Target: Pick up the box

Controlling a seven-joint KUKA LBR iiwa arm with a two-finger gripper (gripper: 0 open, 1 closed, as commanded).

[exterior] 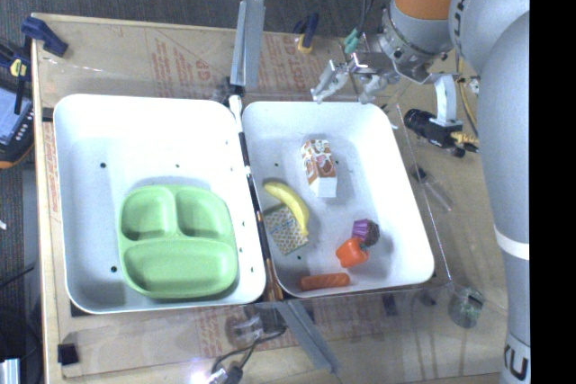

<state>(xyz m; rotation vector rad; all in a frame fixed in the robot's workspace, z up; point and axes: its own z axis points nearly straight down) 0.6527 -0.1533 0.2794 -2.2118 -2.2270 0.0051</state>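
My claw (346, 78) hung released, fingers spread, above the far rim of the right bin (409, 193). The box (319, 166) stood well apart from it, nearer the bin's middle: a small carton, white with brown print, beside the banana (290, 202).

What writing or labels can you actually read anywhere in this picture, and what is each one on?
"KU": grey arm, at its lower end.
"UK": arm's upper link, part of a brand name cut off.
Red print on the bench: too faint to read.
Picture print on the box: too small to read.
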